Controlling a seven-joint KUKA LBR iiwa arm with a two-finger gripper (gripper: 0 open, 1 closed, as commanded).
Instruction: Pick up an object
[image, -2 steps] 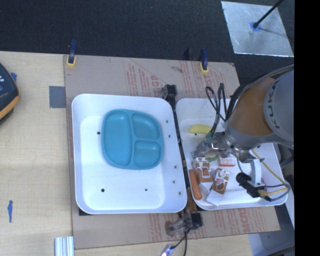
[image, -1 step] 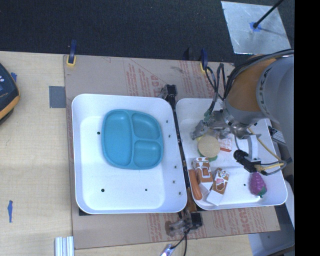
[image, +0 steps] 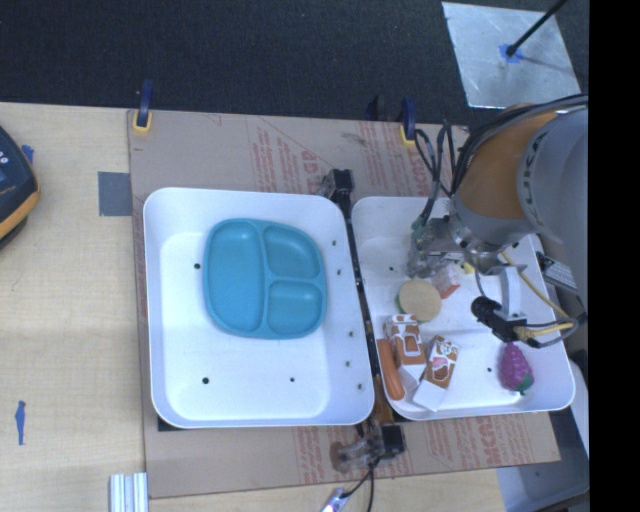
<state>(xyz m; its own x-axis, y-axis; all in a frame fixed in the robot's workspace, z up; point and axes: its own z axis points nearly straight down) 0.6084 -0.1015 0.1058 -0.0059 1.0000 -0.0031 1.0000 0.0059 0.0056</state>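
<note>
A grey KUKA arm with an orange band reaches in from the right, its two-finger gripper (image: 437, 258) lowered into the right-hand shallow white bin (image: 375, 225). The cluttered hardware at the wrist hides the tips, so whether the gripper has anything cannot be told. Just below it lies a pale round disc-shaped item (image: 419, 299), apparently the nearest candidate for a pick. Nearer the front wall sit two small brown-and-white cartons (image: 405, 339), an orange carrot-like stick (image: 390, 366) against the left wall, and a purple bunch of toy grapes (image: 515, 368) to the right. The left-hand white bin (image: 160, 300) holds a blue divided plastic plate (image: 264, 277), likely a drop-off spot well apart from the work.
</note>
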